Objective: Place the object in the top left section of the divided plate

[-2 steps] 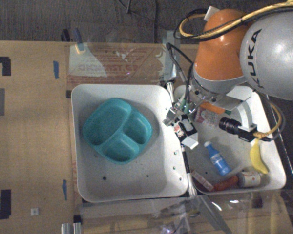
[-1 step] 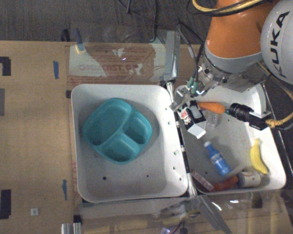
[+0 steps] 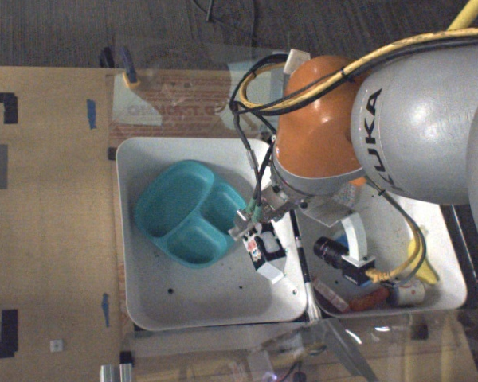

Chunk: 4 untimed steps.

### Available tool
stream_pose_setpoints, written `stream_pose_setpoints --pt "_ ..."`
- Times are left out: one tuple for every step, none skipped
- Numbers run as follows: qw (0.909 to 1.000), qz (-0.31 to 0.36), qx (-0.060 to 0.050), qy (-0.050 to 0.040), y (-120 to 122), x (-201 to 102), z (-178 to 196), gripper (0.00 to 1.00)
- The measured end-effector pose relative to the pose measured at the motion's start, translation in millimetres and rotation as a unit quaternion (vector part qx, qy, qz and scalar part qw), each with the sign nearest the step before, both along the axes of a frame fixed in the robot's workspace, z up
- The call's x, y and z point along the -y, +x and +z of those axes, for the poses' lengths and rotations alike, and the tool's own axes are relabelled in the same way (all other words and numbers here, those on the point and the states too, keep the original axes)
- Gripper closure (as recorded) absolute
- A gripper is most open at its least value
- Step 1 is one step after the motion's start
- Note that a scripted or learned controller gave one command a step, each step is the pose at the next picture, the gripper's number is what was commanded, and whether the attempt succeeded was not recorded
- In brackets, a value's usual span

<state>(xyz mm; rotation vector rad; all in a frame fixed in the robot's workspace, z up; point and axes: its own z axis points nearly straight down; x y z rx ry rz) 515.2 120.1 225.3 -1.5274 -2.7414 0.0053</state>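
The divided plate (image 3: 179, 207) is teal, smooth and plastic-looking with rounded sections, and it lies just left of the gripper (image 3: 251, 228) in a shallow white bin (image 3: 199, 294). If the gripper grasps something, I cannot tell.

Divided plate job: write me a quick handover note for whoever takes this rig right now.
Gripper: low over the left bin, at the right rim of the teal divided plate. Its grip cannot be made out.
A small green bit sits by the gripper, too small to say if it is held.
Done: nothing lies in the plate yet.
Left: put the object in the top left section.
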Motion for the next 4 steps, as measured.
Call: stream_pose_setpoints --pt "0.9977 0.068 0.002 0.0005 9 -39 9 1.0" --pt "0.9977 0.067 0.002 0.0005 9 -38 9 0.0" --pt "0.9978 0.066 0.002 0.0004 10 -37 18 1.0" --pt "0.9988 0.049 0.0 0.0004 -33 101 -42 1.0"
